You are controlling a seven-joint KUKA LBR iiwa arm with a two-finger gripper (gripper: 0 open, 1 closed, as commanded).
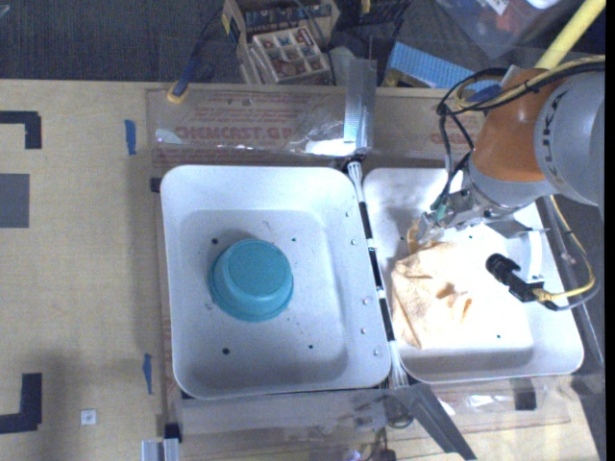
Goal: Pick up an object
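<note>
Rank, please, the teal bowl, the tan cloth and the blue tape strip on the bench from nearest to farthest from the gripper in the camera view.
1. Tan cloth, in the right bin, just beneath the gripper.
2. Teal bowl, mid left bin.
3. Blue tape strip, on the bench outside the left bin's upper left corner.

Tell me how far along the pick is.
Done: approach; the grey arm hangs over the upper edge of the crumpled tan cloth in the right white bin. In hand: nothing confirmed. Left: grasp and lift. The teal plastic bowl sits in the left white bin.
</note>
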